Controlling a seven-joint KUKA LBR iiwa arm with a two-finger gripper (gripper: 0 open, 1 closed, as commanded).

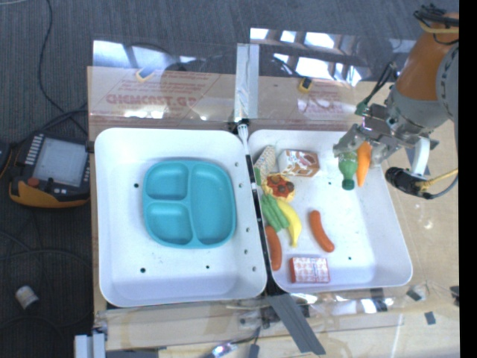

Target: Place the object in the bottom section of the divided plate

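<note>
1. Near edge, right bin (373, 274): red-and-white packet (308, 269) by the front wall. Just behind it, sausage (321, 230) lying at a slant, and a second sausage (273, 247) close to the wall between the bins.

2. Mid, right bin: banana (292, 224) and green pods (272, 209) touching, piled w/ a red-and-yellow item (279, 186) along the left wall. Behind that, a brown-and-white wrapped snack (299, 162).

3. Left bin (119, 274): teal divided plate (189, 203), three sections, sits about centre. Nothing in any section. Bottom section = the small one nearest the onlooker, I take it; can't be sure which the task means.

4. Far right: gripper (356, 155) above the right bin's back corner, arm coming in from the right. A toy carrot (362, 162), orange w/ green top (348, 171), hangs at the fingers, roughly upright, clear of the bin floor. Looks gripped, jaws closed narrowly around it, though contact pts are too small to see clearly.

5. Step, as judged: pick done, obj. lifted; carry not begun.

6. Next move calls for: travel left over the dividing wall w/ enough height to clear it, stop above the plate's near section, lower, release. Risk: carrot hanging low may clip the wall or roll into a neighbouring section.
</note>
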